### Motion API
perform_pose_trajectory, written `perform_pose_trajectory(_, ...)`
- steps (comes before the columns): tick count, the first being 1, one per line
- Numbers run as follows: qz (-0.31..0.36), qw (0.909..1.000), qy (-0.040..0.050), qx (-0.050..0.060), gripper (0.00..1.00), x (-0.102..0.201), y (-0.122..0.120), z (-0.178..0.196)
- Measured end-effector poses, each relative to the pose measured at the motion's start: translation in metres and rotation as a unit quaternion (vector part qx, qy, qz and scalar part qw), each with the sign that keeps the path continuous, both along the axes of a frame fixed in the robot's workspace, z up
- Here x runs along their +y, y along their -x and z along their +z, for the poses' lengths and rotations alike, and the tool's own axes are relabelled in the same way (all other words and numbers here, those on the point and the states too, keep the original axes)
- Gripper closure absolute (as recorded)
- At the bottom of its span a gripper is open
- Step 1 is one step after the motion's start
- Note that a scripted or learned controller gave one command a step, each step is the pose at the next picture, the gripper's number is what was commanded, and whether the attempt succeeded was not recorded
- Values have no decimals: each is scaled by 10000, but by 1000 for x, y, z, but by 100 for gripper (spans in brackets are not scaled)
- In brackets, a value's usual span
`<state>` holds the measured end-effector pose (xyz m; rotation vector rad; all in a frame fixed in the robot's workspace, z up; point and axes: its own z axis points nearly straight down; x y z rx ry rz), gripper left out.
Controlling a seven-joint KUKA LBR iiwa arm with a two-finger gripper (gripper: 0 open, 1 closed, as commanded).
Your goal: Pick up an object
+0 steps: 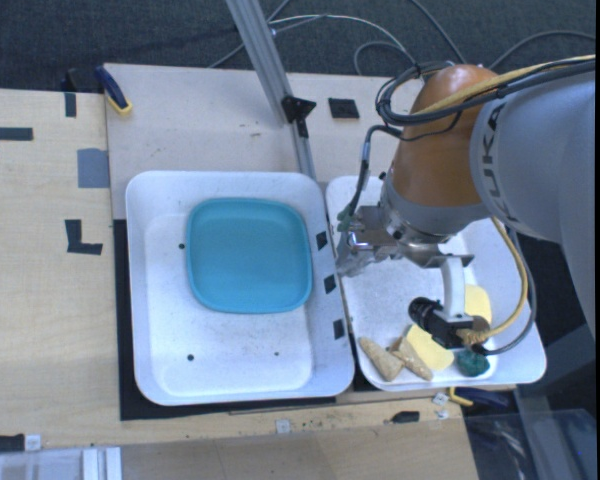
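Down at the lower right of the frame, you had your pickable stuff huddled in the bottom corner of the right bin (516, 372): two tan pieces (386, 359), a yellow block (433, 350) touching them, and a teal-green lump (472, 364) just beside that. Everything was bunched against the bin's near wall, so my guess is any grab there was going to be cramped, with neighbours getting nudged.

Moving up a bit, the gripper (352, 252) sat low over the left edge of that same bin, right by the divide between the two bins and well apart from the pile. Honestly, you couldn't tell from this angle whether the claw was wide or narrow, since the wrist and the big orange band covered most of it. Nothing looked held.

Over in the left bin (140, 268), a blue plate (248, 255) lay flat in the middle, apart from the walls. That was probably the easier thing to reach, but flat plates are a pain to pinch.

Furthest back, a metal pole (264, 48) slanted up from between the bins toward the top of the frame.
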<state>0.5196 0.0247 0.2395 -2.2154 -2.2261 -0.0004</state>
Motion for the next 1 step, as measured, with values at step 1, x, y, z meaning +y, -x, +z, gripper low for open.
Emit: perform_pose_trajectory(1, -1, 10000, 2, 4, 100, 53, 0, -9)
